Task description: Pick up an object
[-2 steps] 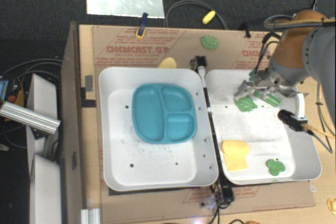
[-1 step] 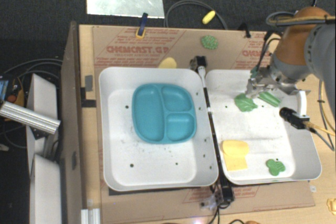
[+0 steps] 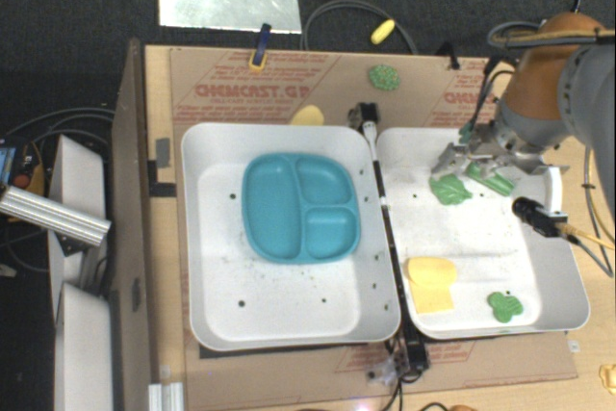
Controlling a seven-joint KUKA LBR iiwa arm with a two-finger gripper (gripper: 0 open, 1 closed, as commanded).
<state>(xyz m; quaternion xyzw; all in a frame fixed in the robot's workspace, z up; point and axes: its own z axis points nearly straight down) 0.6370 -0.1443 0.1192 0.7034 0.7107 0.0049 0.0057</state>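
Observation:
My gripper [image 3: 474,165] hangs low over the far part of the right bin [image 3: 558,303], with the arm coming in from the right. A crumpled green thing [image 3: 449,191] lies on the bin floor just below and left of the gripper. A second green piece [image 3: 499,180] lies close under its right side. Both green things touch or nearly touch the gripper, but I cannot see either one held. A yellow slab [image 3: 431,282] rests near the bin's front left, and a small green lump [image 3: 504,306] sits at the front right.
The left bin [image 3: 217,303] holds a blue divided plate [image 3: 300,207]. On the cardboard behind the bins lie a green round thing [image 3: 384,77] and a pale yellow piece [image 3: 308,116]. A black divider [image 3: 383,226] runs between the bins.

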